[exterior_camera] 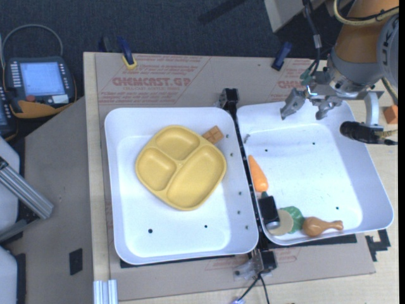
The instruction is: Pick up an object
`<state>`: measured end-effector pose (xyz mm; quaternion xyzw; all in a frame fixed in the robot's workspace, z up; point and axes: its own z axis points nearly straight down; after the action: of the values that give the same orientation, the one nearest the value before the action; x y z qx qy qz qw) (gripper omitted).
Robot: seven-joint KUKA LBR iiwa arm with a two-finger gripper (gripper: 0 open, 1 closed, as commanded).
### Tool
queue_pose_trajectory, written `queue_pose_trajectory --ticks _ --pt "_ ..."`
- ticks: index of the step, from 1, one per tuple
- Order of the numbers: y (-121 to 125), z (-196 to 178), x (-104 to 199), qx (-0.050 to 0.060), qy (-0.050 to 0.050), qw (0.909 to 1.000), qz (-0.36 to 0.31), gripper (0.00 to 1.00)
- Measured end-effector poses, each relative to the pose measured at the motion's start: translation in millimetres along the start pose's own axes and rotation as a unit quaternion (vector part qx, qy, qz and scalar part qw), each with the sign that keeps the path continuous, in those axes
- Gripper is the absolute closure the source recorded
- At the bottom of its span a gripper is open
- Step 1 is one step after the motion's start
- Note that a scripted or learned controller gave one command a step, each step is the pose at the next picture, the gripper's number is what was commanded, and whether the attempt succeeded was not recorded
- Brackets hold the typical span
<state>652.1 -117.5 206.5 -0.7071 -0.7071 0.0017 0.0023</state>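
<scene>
Gripper (308, 105) spread and bare above right bin (354, 170) far rim, carrot (257, 174), black block (268, 210), green cup (290, 220), drumstick (319, 225) along near-left edge, yellow tray (181, 167) and small brown block (212, 134) in left bin (126, 208).

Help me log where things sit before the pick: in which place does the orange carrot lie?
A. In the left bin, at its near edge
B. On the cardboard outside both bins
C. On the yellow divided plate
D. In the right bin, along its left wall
D: the carrot lies in the right bin against its left wall, apart from the yellow divided plate in the left bin.
</scene>
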Motion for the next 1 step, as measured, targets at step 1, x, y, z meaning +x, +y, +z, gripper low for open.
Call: queue_pose_trajectory --ticks 1 --pt "-4.7 61.2 -0.6 0.000 0.000 1.0000 0.000 0.00"
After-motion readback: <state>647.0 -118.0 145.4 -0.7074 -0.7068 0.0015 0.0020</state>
